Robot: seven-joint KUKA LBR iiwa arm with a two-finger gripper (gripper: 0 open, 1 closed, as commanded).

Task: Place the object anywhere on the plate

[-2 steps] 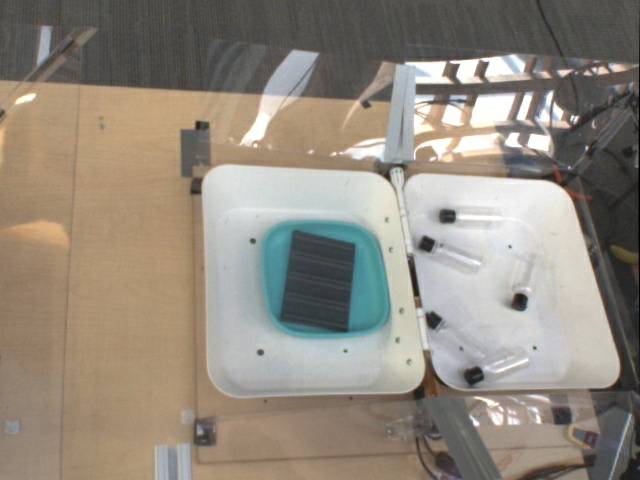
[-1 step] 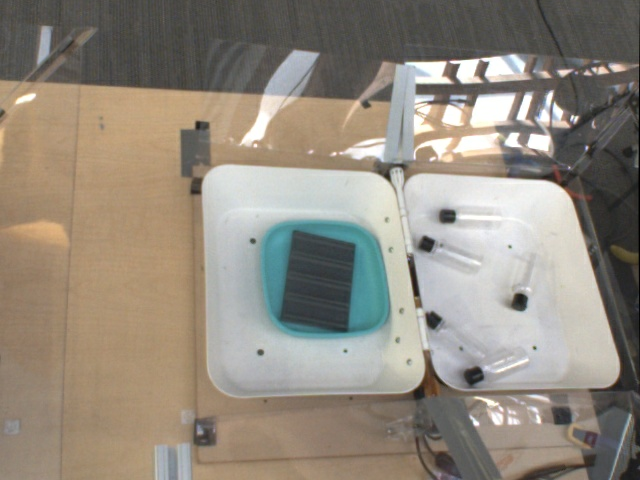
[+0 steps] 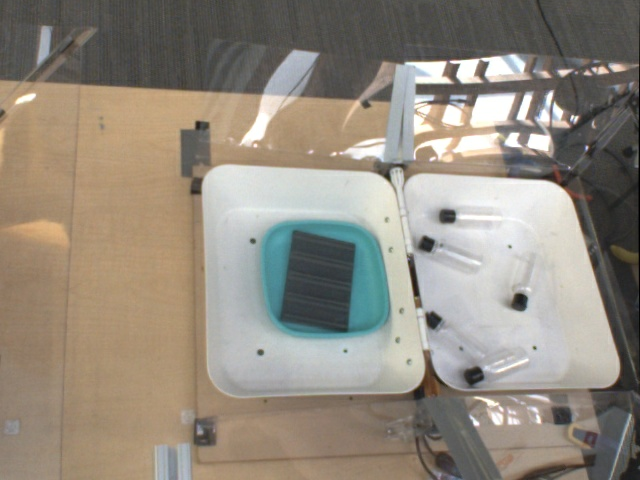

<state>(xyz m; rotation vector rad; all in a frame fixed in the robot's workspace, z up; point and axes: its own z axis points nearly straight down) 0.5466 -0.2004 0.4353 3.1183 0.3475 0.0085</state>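
Capped vials (image 3: 495,366) scattered right bin (image 3: 590,358); dark ribbed block (image 3: 319,281) on teal plate (image 3: 272,268).

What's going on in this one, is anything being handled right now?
Nothing is being handled at this moment. A dark ribbed block lies flat on the teal plate in the left bin, so the placing looks done. The right bin holds several clear vials with black caps, scattered loosely and lying on their sides.
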